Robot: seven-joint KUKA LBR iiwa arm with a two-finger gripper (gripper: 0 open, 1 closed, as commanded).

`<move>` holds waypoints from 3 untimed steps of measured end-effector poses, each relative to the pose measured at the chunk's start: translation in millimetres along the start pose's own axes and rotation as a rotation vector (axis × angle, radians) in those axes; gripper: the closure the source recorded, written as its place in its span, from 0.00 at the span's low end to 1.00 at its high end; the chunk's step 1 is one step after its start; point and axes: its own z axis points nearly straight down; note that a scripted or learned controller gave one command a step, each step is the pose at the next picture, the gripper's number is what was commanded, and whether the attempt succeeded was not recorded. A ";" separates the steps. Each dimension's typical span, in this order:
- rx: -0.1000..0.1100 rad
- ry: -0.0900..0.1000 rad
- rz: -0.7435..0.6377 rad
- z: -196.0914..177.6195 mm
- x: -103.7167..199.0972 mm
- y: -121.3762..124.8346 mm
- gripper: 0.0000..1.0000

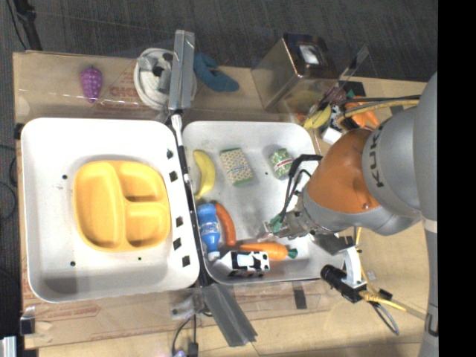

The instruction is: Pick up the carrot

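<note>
The two-finger gripper hung low in the right-hand shallow white bin, just above the green end of the long orange carrot; whether it was open or shut could not be told. The carrot lay flat near the bin's front wall, beside a black-and-white toy cow. Further left lay a blue bottle, a yellow banana and a green-patterned sponge block. A yellow divided tray sat in the left bin.
</note>
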 end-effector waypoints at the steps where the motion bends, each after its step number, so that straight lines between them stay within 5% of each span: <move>1: 0.000 0.000 0.000 0.1 0.1 -0.1 0.00; 2: -0.001 -0.001 -0.052 9.8 67.3 9.5 0.00; 3: 0.000 0.000 -0.057 -3.2 8.9 -0.3 0.00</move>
